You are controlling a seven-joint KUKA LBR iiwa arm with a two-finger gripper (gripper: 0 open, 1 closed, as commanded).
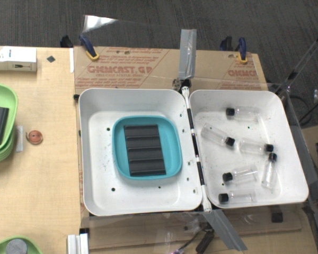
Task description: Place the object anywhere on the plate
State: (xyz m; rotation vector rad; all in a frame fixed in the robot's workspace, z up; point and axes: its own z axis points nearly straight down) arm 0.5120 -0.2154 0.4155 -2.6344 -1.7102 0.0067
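You had six clear vials [239,174] with black caps scattered in the right bin [286,192], at the right of the frame, and the teal plate [173,152] sat mid-frame in the left bin [93,194], carrying a dark ribbed insert [144,150]. With no arm over the bench, I couldn't tell you how the gripper stood. Smooth round tubes likely roll, so your best first pick was probably an isolated one, taken across its barrel.
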